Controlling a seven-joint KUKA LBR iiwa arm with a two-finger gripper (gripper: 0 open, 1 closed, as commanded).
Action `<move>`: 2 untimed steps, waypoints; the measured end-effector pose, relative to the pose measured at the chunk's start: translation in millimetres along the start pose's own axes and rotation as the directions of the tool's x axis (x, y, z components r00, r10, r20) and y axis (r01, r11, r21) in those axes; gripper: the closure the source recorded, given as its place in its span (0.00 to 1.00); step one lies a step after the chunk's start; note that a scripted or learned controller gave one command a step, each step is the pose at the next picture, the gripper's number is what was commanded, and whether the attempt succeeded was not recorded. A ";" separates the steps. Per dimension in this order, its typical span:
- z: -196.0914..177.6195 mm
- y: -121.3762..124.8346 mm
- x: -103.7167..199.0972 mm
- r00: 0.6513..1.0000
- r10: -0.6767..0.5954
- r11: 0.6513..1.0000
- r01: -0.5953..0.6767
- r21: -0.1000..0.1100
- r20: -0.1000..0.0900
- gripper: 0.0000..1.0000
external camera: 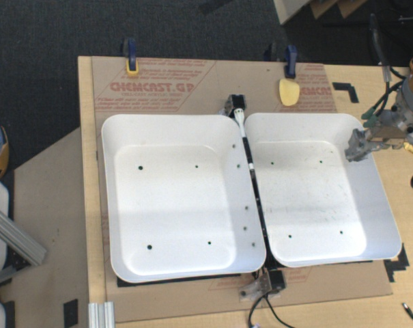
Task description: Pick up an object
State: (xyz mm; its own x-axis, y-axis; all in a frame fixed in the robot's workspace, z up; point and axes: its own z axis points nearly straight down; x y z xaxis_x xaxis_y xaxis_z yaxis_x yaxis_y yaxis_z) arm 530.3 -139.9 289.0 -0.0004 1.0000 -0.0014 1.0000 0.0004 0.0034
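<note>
Gripper [358,147] sits over the right bin's [315,251] right rim, arm coming in low from the right edge. Can't tell its state from here. No pickable object lies in either the right or left bin [172,251]; the only candidate is a yellow piece [289,91] on the cardboard sheet [192,80] behind the bins. To do this well, I'd locate a target before descending, then approach vertically.

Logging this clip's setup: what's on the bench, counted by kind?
White bins: 2
Blue clamps: 2
Yellow object beyond the bins: 1
End effector: 1
Total: 6
</note>
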 end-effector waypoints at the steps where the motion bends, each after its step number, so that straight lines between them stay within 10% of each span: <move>1: -33.8 -1.5 -69.2 1.000 0.004 1.000 -0.004 -0.002 0.003 1.00; 2: -26.9 88.2 9.1 1.000 -0.008 1.000 0.008 -0.005 0.000 1.00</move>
State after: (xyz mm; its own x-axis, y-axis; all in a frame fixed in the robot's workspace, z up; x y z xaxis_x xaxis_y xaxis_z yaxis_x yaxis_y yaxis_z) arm 618.4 -130.7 316.2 -0.0081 1.0000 -0.0019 0.9999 0.0081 0.0083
